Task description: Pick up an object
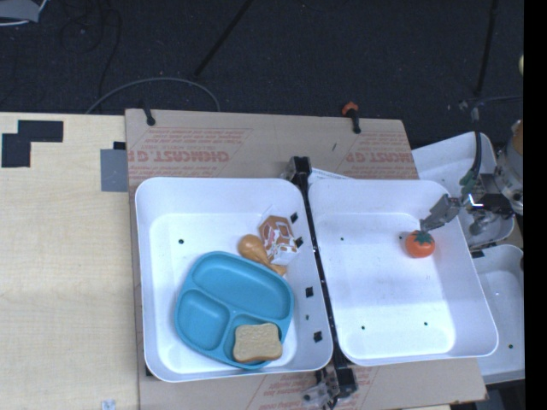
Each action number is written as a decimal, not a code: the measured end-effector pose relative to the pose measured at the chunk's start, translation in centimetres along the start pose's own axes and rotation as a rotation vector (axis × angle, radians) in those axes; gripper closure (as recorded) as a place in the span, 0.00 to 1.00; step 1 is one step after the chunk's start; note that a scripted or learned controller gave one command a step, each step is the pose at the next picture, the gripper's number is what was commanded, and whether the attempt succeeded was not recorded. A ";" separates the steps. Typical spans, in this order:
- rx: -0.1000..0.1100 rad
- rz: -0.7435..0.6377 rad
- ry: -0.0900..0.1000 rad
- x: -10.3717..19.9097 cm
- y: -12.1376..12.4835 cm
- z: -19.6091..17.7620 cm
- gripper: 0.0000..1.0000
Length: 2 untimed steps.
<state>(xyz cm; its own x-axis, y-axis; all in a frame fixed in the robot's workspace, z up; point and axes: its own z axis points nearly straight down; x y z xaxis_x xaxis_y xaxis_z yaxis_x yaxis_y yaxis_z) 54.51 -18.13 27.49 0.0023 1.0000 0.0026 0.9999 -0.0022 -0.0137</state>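
Observation:
A small orange-red tomato toy (419,244) with a green stalk lies in the right bin (402,331), near its right wall. My gripper (457,219) reaches in over that bin's right rim, just above and to the right of the tomato. It is open, and its left fingertip (432,218) ends right beside the tomato's top. Nothing sits between the fingers. In the left bin (162,229) lie a blue divided plate (224,301) with a bread slice (257,342) on it, a tan drumstick toy (256,250) and a brown-and-white packet (279,234).
A black divider (311,263) runs between the two bins. Both bins rest on a cardboard sheet (256,148) on the light wooden bench. White sheeting lies outside the right bin's right edge.

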 end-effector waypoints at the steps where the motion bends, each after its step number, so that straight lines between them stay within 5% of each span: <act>1: -0.013 -0.002 -0.003 0.0 0.2 -0.7 0.00; 2: -0.006 -0.003 0.000 0.6 1.1 4.7 0.00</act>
<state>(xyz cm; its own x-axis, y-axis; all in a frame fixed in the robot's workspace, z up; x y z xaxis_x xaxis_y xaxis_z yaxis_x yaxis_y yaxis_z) 55.60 -17.57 22.76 -0.0011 1.0000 0.0024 1.0000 0.0011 -0.0076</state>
